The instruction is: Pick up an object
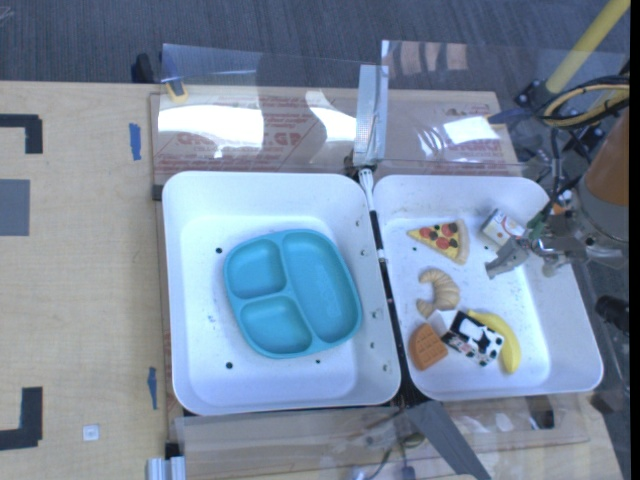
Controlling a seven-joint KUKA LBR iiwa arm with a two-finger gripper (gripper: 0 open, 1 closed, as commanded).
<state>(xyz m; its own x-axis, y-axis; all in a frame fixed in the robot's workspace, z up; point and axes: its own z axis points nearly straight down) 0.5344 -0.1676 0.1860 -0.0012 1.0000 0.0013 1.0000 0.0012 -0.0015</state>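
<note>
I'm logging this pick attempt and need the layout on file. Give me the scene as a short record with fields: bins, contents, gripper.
left bin: holds a blue divided plate with three compartments
right bin: holds toy foods, listed below
pizza slice: upper part of bin
croissant: below the pizza slice
banana: lower right, beside a black and white toy
brown toast piece: lower left
small white object: near the gripper
gripper: over the right bin's upper right, nothing seen between its fingers

The wooden bench (70, 298) bears two white bins, left (190, 268) and right (570, 358), side by side.
</note>
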